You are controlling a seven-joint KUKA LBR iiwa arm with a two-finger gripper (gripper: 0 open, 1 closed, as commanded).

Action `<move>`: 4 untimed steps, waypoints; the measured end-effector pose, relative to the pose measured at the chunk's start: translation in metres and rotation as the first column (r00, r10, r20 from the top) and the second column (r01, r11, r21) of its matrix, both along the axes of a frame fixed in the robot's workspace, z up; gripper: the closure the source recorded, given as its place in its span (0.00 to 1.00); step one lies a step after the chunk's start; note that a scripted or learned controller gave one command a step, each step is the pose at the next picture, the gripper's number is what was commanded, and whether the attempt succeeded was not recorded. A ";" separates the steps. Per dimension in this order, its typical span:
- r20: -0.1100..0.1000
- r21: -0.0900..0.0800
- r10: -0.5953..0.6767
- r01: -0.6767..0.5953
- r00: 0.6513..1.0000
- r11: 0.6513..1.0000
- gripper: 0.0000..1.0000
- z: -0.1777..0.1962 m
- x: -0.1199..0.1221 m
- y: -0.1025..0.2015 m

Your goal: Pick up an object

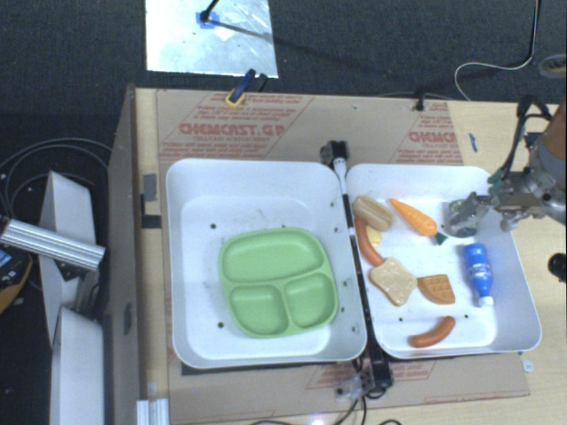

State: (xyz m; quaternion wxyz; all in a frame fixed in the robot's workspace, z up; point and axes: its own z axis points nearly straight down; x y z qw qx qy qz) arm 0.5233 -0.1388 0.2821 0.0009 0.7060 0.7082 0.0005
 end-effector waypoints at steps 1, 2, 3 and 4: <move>-0.004 0.001 -0.002 0.002 1.000 1.000 0.00 -0.142 -0.006 -0.033; 0.010 0.005 0.006 -0.006 1.000 1.000 0.00 -0.179 -0.011 -0.052; 0.017 -0.008 -0.003 0.003 1.000 1.000 0.00 -0.192 -0.014 -0.030; 0.020 -0.001 0.001 -0.001 1.000 1.000 0.00 -0.191 -0.029 -0.037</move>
